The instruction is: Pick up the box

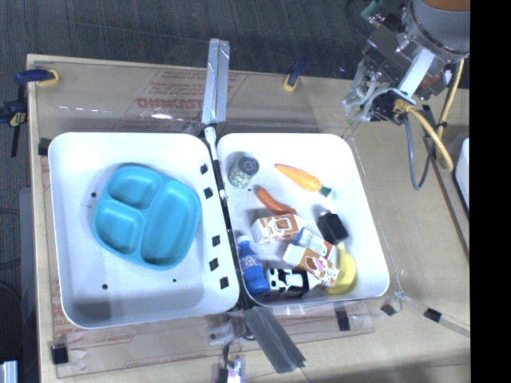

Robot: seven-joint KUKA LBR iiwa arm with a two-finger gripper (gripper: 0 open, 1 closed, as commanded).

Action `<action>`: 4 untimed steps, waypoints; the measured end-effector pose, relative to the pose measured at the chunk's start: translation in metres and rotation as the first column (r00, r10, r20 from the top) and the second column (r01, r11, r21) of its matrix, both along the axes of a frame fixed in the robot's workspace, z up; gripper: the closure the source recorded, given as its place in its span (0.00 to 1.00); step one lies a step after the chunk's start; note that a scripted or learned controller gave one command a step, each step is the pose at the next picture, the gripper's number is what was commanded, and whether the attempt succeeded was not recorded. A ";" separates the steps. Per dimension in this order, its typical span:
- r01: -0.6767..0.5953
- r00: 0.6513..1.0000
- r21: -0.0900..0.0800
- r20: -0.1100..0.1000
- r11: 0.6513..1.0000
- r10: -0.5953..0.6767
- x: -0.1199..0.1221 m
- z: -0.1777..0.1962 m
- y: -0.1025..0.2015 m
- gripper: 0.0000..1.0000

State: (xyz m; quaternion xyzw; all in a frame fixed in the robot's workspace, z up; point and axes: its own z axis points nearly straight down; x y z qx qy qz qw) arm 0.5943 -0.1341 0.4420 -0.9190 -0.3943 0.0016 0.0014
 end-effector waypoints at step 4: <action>0.465 0.886 -0.003 -0.003 0.886 -0.465 -0.049 -0.139 -0.076 1.00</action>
